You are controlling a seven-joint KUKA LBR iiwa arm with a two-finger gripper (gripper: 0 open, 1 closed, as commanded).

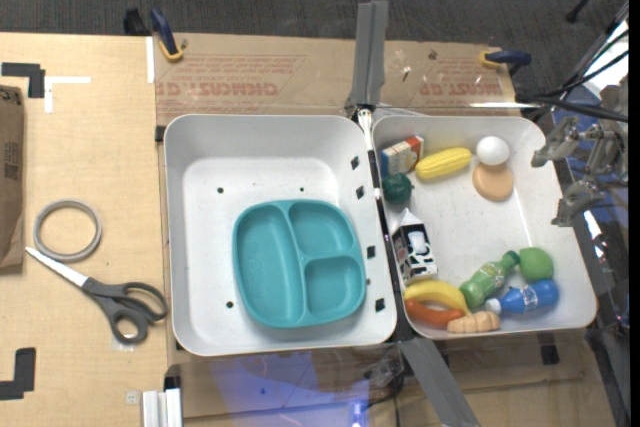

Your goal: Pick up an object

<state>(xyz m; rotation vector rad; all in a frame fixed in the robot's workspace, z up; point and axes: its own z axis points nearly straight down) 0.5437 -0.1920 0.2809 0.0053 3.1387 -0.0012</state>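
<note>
The right bin (pixel 470 220) holds several small items: a white ball (pixel 492 150), a peach-coloured egg shape (pixel 493 182), a yellow corn cob (pixel 443 164), a small red and white carton (pixel 402 155), a dark green piece (pixel 398 188), a black and white box (pixel 414 252), a banana (pixel 435 293), a green bottle (pixel 488 280), a green lime (pixel 535 263) and a blue bottle (pixel 527 298). My gripper (pixel 558 183) hangs over this bin's right rim, open, with nothing between its fingers. It stands apart from the peach shape to its left.
The left bin (pixel 200 165) carries a teal divided plate (pixel 299 262). On the bench to the left lie scissors (pixel 110 295), a tape roll (pixel 67 228) and a brown bag (pixel 10 175). A grey post (pixel 370 55) rises behind the bins' shared wall.
</note>
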